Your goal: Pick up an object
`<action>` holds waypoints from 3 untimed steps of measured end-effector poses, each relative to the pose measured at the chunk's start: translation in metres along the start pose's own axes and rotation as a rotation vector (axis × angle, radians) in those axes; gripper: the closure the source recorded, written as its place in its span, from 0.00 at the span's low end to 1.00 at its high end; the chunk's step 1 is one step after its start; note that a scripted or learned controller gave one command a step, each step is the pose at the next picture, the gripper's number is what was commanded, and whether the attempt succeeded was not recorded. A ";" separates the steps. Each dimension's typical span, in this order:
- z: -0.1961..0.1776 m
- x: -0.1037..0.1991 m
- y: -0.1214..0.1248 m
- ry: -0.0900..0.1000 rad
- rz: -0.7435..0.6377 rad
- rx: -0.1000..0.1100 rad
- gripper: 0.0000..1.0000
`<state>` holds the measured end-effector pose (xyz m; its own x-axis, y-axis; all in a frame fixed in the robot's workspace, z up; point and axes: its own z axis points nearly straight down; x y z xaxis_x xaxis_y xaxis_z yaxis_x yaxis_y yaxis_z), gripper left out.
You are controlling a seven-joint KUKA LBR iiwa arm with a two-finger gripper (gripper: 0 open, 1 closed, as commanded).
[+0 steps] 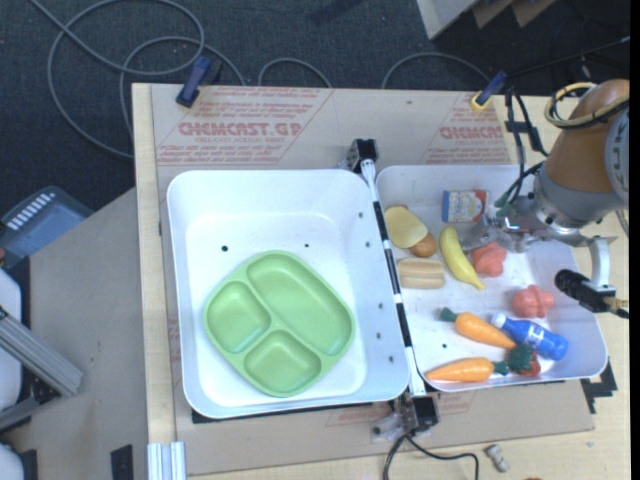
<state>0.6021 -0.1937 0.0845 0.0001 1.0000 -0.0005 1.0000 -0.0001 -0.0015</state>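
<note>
The right bin (590, 353) holds several toy foods: a yellow banana (458, 256), a red-pink piece (490, 259), a tan bread roll (420, 273), a yellow-brown potato shape (406, 226), a small blue and white carton (463, 205), a pink piece (532, 300), two orange carrots (478, 328) (462, 370) and a blue bottle (536, 336). My gripper (497, 232) reaches in from the right, low over the bin's far middle. It hangs just above the red-pink piece and right of the banana's top, below the carton. Nothing is visibly lifted.
The left bin (200, 203) holds a green divided plate (279, 322). A black divider rail (385, 258) runs between the bins. The arm's orange band (585, 158) and a black fitting (585, 288) overhang the right bin's right side. Cables lie beyond the bench.
</note>
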 end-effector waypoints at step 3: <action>0.000 0.068 -0.035 0.001 -0.001 -0.001 0.00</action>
<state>0.5669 -0.1257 0.0846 -0.0008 1.0000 0.0005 1.0000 0.0008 -0.0008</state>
